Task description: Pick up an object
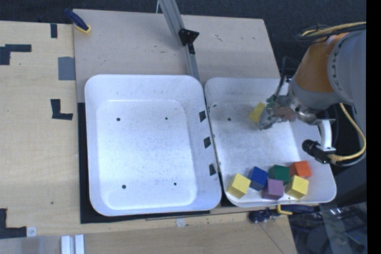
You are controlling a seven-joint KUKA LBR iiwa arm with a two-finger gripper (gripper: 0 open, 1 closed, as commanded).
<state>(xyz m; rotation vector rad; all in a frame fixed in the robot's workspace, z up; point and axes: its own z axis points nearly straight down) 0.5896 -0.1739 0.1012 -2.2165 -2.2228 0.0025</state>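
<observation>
1. A wooden bench (149, 38) carries two shallow white bins side by side: the left bin (143, 143) and the right bin (238, 146).
2. The gripper (269, 118) sits low over the far middle of the right bin, touching a tilted yellow block (258, 112); whether it grips it cannot be told.
3. Along the near edge lie a yellow cube (239, 185), blue cube (258, 177), purple cube (274, 188), green cube (278, 173), orange cube (302, 169) and another yellow cube (298, 187), clustered together.

A pale wooden bench (149, 38) carries two shallow white plastic bins touching side by side: the large left bin (146, 143) and, just right of it, the smaller right bin (238, 140). A black mat (83, 187) shows under the left bin's left and near edges.
</observation>
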